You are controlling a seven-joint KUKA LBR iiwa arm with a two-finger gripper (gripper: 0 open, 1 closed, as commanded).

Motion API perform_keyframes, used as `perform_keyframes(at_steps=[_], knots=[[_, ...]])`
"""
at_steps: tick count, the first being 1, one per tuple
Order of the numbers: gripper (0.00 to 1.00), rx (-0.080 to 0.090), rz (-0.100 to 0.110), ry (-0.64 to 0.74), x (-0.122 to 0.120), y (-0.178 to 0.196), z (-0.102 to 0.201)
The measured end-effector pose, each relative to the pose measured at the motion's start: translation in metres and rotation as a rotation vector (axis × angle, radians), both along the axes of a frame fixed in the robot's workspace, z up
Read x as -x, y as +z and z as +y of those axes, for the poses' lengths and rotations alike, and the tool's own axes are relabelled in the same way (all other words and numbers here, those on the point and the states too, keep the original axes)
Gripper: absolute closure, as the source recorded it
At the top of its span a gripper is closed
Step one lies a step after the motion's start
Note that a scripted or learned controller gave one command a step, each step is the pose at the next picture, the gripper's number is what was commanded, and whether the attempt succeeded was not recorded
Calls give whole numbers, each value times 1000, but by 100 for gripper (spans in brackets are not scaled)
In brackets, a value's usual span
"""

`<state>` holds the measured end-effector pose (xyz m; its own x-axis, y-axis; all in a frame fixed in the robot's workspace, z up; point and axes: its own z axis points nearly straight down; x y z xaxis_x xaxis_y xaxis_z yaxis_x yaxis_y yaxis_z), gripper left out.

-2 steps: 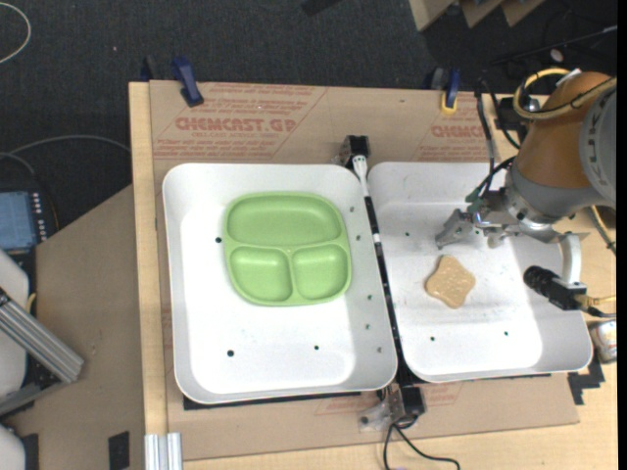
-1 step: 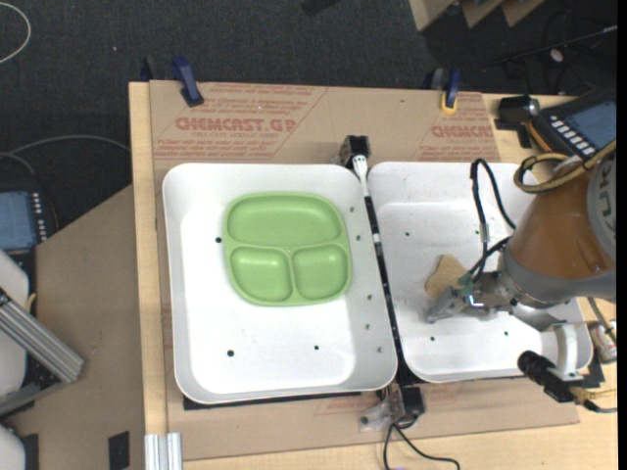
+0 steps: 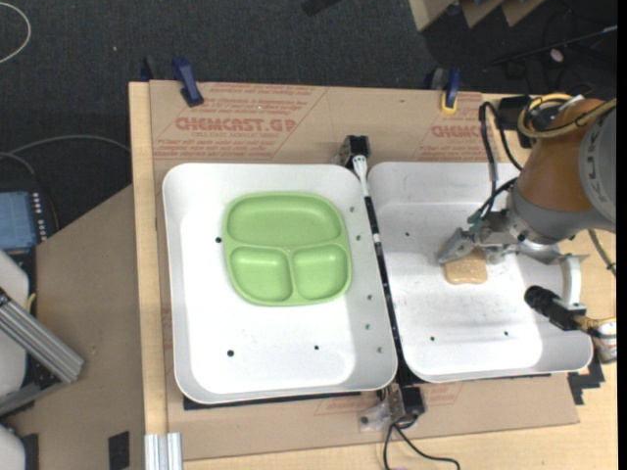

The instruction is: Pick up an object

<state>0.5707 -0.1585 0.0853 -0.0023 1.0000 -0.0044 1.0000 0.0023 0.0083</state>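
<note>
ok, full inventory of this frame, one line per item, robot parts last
shallow white bins: 2, white, side by side on the bench
green three-compartment plastic tray: 1, light green, in the left bin, toward its far side
tan bread-like lump: 1, tan, in the right bin, just below the gripper
brown cardboard sheet: 1, brown with red print, under the bins
blue clamps: 2, blue, on the cardboard's far edge
arm: 1, grey with orange band, reaching in from the right
gripper: 1, grey, over the right bin, at the lump

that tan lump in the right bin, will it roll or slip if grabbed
The small tan bread-like lump looks flat-bottomed and lumpy, so it probably will not roll. Its matte, rough surface suggests decent grip. It looks light, so it may slide across the smooth white right bin when nudged.
</note>
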Motion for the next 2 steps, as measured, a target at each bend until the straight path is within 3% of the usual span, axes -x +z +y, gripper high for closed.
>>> perform_keyframes(at_steps=[1,2], knots=[[100,-2,5,-2,3,10,1],[100,-4,1,3,-31,53,51]])
